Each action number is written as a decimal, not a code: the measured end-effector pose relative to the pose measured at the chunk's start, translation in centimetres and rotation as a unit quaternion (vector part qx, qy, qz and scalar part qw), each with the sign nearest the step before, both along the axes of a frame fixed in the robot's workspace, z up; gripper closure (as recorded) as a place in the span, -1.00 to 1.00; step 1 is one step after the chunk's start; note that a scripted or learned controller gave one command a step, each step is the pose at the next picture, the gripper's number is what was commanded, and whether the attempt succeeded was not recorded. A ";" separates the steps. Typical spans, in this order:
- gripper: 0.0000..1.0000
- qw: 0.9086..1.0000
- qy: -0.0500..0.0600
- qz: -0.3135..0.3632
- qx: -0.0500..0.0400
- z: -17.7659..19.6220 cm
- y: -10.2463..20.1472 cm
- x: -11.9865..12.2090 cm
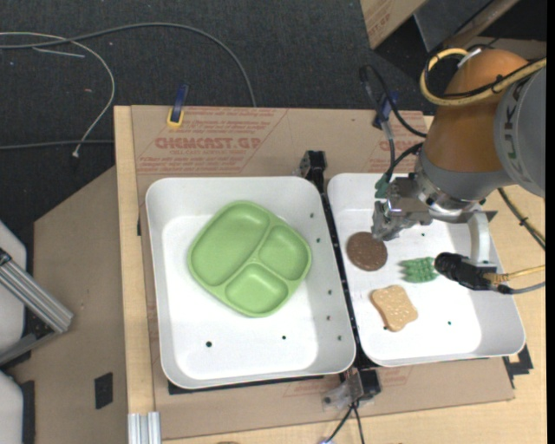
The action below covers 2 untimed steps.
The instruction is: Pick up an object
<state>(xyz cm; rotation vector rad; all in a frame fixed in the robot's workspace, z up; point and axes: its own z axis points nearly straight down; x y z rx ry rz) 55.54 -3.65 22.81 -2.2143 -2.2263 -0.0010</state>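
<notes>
Dark carpet floor, thin grey cables looping across it. Brown cardboard sheet with red print covers bench top; blue clamp at its back edge. Cardboard box top right. Metal rail at left edge. Even light.

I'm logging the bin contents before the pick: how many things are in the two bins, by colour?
Green: 2, the divided plate in the left bin and the small leafy piece in the right bin
Brown: 1, the round patty
Tan: 1, the toast slice
Total: 4
</notes>
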 end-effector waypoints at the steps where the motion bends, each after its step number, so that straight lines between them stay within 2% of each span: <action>1: 1.00 1.000 -0.002 0.000 0.000 0.8 4.6 1.5; 2: 1.00 1.000 -0.002 0.000 0.000 0.5 9.5 4.0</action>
